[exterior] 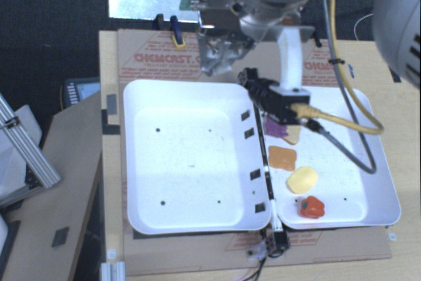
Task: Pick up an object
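Note:
My gripper [219, 57] hangs above the far edge of the left bin [187, 161], over the cardboard sheet behind it. It is blurred, and nothing shows beneath it. The objects lie in the right bin [358, 191], along its left side: a purple piece [277, 130] partly hidden under the robot's own fittings, an orange slice [283, 158], a pale yellow piece [302, 179], and a red pepper-like piece [312, 207] nearest the front. The gripper is well apart from all of them, up and to their left.
A cardboard sheet [154, 56] lies under and behind both bins. A yellow cable [348, 105] and a grey hose [352, 151] loop over the right bin. Black clips [252, 154] line the divider between the bins. A blue and yellow clamp [176, 33] sits at the cardboard's far edge.

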Controlling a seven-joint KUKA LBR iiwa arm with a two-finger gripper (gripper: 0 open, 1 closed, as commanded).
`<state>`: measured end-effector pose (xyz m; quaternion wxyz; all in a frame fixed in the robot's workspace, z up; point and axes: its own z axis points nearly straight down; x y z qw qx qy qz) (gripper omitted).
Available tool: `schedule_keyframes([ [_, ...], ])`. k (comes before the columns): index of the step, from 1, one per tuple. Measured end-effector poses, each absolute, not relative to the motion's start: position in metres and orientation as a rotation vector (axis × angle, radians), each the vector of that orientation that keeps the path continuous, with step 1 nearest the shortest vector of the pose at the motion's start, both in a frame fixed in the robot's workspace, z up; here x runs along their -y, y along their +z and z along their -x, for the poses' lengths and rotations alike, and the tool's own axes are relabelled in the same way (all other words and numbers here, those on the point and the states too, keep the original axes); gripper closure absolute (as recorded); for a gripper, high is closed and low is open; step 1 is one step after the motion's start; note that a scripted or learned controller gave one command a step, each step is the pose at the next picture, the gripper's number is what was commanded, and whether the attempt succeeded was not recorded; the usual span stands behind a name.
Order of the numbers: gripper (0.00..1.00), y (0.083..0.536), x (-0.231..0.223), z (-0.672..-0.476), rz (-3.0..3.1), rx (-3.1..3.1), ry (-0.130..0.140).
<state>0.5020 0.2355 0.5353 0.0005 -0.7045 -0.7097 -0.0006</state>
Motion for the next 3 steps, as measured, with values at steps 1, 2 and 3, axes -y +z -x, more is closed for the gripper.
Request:
schedule_keyframes([
  [1, 1.00, 0.535, -0.234, -0.546, 2.222, 2.224, -0.005],
  [2, 1.00, 0.546, -0.234, -0.545, 2.221, 2.225, -0.008],
  [3, 1.00, 0.534, -0.229, -0.565, 2.222, 2.223, -0.002],
])
